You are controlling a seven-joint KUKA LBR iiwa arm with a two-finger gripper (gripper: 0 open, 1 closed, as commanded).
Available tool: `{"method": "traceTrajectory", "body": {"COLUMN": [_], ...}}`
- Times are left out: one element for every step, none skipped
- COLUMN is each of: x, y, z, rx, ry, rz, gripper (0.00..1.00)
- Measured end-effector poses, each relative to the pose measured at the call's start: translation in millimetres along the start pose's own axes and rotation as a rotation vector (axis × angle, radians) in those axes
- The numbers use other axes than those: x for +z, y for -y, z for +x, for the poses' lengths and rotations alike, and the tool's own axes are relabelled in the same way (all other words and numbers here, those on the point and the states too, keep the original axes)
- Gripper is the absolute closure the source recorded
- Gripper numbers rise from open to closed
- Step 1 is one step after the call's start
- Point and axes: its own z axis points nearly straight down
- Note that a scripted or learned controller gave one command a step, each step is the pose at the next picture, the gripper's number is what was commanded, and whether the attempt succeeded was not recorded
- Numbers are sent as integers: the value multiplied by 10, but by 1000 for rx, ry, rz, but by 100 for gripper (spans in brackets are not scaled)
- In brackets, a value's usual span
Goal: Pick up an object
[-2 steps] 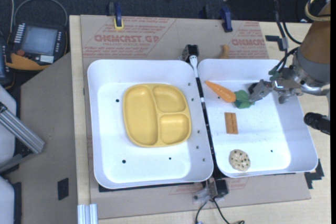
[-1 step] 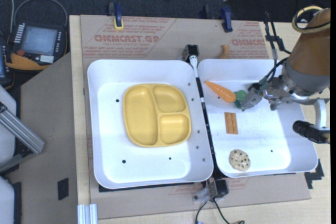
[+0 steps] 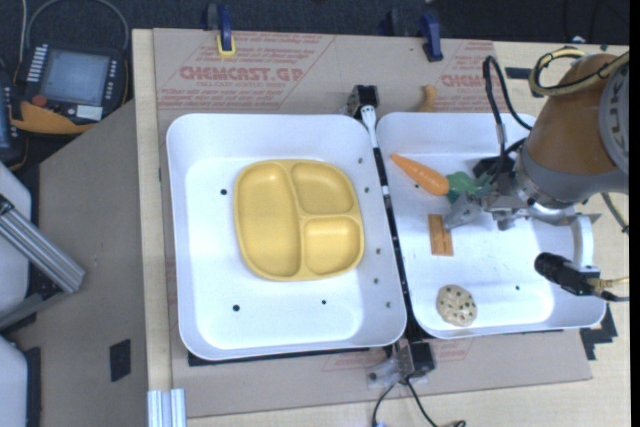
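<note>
Where arm [image 3: 575, 130] hides pincer [image 3: 462, 208], carrot's [image 3: 420, 174] green top half-covered.

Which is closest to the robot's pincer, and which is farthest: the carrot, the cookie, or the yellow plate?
Measured from the pincer in the camera view:
1. Carrot, in the right bin, just up and left of the pincer.
2. Cookie, in the right bin, near its front edge.
3. Yellow plate, in the left bin, farthest away.

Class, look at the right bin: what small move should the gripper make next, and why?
Probably lower and close on the carrot. The gripper sits right by its green top, nothing visibly held, while the cookie lies farther off.
</note>
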Motion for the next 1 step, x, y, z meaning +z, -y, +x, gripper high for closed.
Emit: {"method": "traceTrajectory", "body": {"x": [-139], "y": [-14], "z": [-3], "rx": [0], "ry": [3], "rz": [-8], "gripper": [100]}}
